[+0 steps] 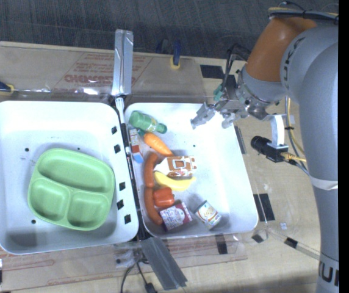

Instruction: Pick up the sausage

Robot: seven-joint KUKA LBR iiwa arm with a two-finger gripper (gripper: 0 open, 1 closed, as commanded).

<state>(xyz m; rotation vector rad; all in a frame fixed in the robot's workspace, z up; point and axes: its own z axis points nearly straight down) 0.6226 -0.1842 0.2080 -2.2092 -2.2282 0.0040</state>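
In the right bin (238, 163), along its left wall, most of the objects sit bunched together. The sausage (149, 171) lies there lengthwise, reddish-brown, running down the view from just below the carrot (158, 143). A banana (173, 179) lies across its middle, with a small printed carton (181, 163) resting on the banana. A red piece (163, 196) sits against the sausage lower down, and the sausage's lower end curves past it toward the bin's near corner. A dark red packet (175, 217) lies just beside that end. A small tin or cup (208, 214) lies on its side nearby, toward the bin's near wall.

A green bottle (146, 122) lies at the top left corner of the right bin, above the carrot and near it.

The left bin (16, 133) holds a green divided tray (71, 189) with three compartments, set at a slight angle.

The gripper (213, 117) hangs over the upper right part of the right bin, well apart from the sausage. Its two fingers (198, 119) stand spread apart, nothing between them. The grey arm with its orange band (272, 47) comes in from the right side of the view.

A metal divider bar (122, 60) stands between the two bins at the far edge. Brown cardboard (89, 69) lies behind both bins.
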